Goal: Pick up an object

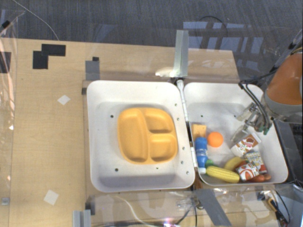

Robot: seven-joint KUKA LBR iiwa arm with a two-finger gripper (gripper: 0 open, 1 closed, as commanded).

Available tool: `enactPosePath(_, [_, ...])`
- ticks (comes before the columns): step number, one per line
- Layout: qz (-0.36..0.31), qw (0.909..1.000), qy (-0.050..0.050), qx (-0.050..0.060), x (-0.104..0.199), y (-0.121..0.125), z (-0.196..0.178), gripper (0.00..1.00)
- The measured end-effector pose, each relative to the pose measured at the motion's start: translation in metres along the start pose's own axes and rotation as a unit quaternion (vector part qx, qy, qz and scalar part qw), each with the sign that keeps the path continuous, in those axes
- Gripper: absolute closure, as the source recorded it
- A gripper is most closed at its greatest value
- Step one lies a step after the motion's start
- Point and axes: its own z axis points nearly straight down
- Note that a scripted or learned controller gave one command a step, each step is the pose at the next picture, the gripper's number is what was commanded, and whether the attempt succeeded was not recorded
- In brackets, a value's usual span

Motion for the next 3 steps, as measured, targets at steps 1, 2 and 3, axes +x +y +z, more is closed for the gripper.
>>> enactPosePath(1, [0.114,0.9935,0.001,-0.002,0.082,0.043,-0.002,0.0])
enactPosePath(2, [0.118,0.993,0.0,0.0,0.07,0.019,-0.053,0.0])
enactPosePath(3, [0.112,0.9937,-0.001,-0.001,0.036,0.063,-0.001,0.0])
